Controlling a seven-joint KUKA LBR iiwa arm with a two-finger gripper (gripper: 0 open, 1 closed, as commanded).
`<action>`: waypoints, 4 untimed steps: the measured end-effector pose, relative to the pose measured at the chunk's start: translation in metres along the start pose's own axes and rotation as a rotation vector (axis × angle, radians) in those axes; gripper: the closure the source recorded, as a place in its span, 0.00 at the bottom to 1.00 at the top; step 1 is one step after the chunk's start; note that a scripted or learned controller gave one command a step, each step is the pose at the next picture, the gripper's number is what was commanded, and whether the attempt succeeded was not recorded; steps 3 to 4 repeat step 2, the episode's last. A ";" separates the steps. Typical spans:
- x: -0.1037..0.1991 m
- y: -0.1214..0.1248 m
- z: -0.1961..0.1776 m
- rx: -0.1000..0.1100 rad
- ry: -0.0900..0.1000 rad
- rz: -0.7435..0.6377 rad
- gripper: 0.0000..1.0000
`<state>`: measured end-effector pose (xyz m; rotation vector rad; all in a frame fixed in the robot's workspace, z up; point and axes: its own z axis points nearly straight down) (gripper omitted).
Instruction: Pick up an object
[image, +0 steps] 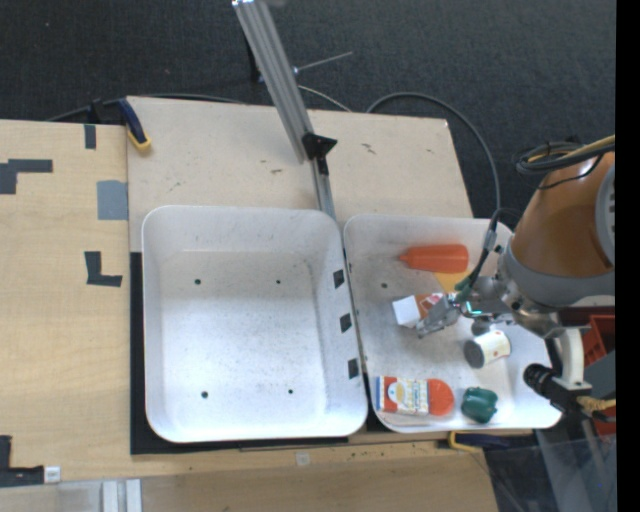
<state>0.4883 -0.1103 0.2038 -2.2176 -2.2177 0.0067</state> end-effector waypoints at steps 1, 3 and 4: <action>0.000 0.001 -0.002 -0.004 0.000 -0.001 0.00; 0.005 -0.003 0.043 0.001 0.001 -0.001 0.00; 0.005 -0.003 0.043 0.001 0.001 -0.001 0.00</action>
